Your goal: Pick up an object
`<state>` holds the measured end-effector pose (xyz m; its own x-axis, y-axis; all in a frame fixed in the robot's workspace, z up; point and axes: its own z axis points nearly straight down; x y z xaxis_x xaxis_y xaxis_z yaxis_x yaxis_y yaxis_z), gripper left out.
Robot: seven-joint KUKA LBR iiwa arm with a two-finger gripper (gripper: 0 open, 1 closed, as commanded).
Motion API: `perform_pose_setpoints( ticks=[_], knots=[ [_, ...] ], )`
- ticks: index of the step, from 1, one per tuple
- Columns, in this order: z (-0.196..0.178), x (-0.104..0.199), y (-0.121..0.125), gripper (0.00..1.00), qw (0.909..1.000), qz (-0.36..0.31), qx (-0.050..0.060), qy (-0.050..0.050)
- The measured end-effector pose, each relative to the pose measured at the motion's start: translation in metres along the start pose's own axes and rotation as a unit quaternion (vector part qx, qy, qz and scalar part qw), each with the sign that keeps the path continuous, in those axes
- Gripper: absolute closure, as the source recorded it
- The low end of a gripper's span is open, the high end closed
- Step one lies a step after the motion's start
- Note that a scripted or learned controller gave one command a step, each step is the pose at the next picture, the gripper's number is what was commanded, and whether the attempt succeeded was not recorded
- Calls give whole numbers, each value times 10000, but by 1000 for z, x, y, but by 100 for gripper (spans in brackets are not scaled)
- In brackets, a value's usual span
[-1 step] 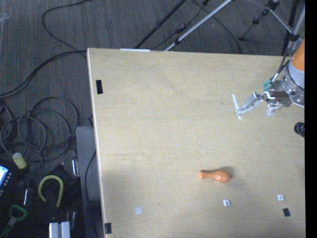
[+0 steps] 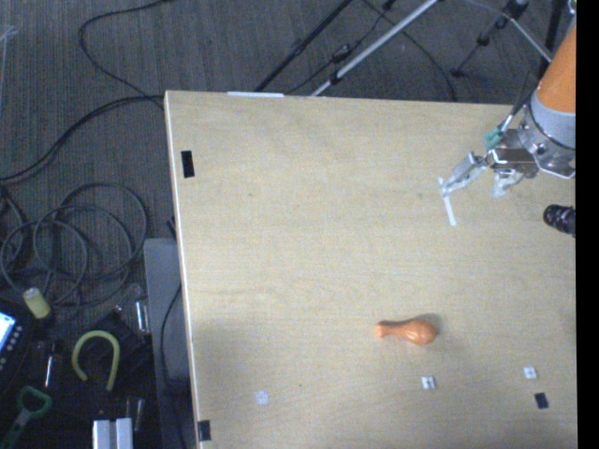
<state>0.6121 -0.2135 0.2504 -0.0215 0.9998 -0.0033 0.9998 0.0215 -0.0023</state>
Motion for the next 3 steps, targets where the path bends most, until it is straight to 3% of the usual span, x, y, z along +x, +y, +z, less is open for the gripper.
perform_pose_setpoints(
  ticks=[1,2,3],
  knots=[
    [67,-10,37,0,9983,-576,-2,0],
    [123,-9,57,0,9847,-1741,-10,2],
    [144,-9,57,0,9776,-2104,-12,2]
  ],
)
